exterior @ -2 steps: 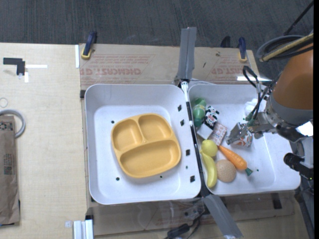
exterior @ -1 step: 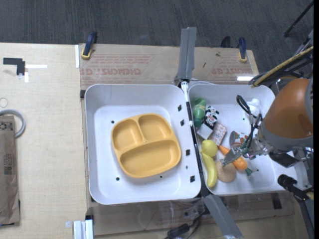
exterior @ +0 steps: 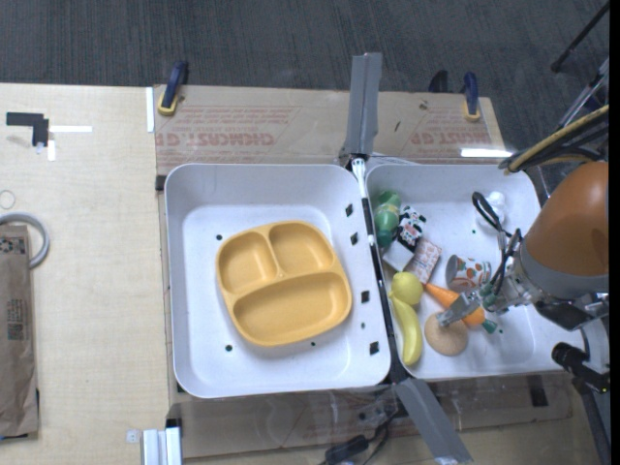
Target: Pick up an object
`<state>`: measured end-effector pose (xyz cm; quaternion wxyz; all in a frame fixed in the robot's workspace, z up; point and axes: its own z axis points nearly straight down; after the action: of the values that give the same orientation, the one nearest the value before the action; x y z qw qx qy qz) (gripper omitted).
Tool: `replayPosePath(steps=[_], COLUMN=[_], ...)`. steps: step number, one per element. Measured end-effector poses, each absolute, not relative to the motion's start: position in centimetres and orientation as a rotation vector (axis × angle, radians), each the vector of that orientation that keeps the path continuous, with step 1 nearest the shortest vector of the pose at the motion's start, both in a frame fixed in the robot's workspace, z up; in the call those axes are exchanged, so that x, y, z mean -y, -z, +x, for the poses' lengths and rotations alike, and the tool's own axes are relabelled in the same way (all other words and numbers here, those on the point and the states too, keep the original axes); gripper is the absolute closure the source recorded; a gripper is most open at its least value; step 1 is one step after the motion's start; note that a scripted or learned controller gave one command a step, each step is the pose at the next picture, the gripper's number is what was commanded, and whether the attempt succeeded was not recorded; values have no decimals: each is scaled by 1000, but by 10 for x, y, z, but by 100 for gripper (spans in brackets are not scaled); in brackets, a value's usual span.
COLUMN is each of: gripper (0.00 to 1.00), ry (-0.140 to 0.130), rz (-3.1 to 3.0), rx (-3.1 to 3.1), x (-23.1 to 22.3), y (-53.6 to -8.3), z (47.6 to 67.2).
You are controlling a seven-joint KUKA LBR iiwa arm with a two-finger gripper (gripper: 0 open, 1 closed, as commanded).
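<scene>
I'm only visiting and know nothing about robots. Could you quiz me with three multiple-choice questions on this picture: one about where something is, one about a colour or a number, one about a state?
1. Where does the divided plate lie?
A. left bin
B. right bin
C. on the cardboard

2. What colour is that plate?
A. blue
B. yellow
C. red

3. How does the banana sit?
A. lifted in the air
B. on the plate
C. lying on the right bin's floor

Answers: 1 A, it fills the left bin; 2 B, all three sections are yellow; 3 C, it lies by the divider in the right bin, apart from the gripper.

Red upside-down lettering runs across the cardboard sheet (exterior: 320,124) at upper centre; it is too blurred to read.
</scene>
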<state>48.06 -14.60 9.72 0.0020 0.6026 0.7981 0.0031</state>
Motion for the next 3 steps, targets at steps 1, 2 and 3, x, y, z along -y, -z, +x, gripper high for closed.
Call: replayPosePath(steps=[1,2,3], gripper=[0,0,100], ry=[2,3,5], rz=[1686,2107,2108], rx=[-2651,-2332,-2331], x=[106,156,156], y=[-116,-91,-99], z=[489,482,482])
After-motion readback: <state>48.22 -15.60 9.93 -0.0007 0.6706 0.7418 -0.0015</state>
